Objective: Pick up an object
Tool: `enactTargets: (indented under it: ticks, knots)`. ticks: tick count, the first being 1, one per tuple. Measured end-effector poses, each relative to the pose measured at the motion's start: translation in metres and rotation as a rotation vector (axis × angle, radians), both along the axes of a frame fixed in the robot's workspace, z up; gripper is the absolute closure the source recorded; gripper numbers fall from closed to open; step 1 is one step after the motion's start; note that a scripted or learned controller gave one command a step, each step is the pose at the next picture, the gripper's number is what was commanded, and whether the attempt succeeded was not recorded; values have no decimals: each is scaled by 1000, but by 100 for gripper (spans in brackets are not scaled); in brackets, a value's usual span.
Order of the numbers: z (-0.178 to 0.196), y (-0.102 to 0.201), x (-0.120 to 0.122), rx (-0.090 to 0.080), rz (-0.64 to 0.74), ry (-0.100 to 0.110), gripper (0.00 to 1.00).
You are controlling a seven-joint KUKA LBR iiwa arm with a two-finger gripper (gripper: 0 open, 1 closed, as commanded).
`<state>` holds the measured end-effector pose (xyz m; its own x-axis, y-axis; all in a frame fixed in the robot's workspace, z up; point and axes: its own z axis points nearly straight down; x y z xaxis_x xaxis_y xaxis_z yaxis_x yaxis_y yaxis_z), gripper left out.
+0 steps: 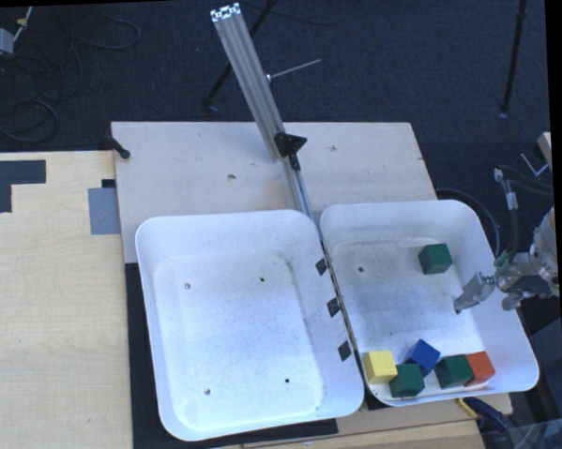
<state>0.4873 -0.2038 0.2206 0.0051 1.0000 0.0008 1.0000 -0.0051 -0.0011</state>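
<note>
A pale wooden bench (50, 306) bears two white bins over dark floor. The gripper (474, 293) sits at the right bin's (394, 224) three o'clock rim, holding nothing; whether it is spread I cannot tell. A green cube (435, 258) lies at one o'clock; yellow (380, 365), blue (423, 354), green (407, 379) and orange (479, 366) blocks cluster at six. Picking appears not yet begun.

No legible text, labels, brand marks, numbers or signs are present. The white bins (244, 418), the coloured blocks (435, 259) and the bench (51, 315) carry no readable markings at this resolution.
</note>
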Motion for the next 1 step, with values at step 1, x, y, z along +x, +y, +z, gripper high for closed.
enactTargets:
  ticks: [1]
  knots:
    - [-132,-5,26,0,3,0,0]
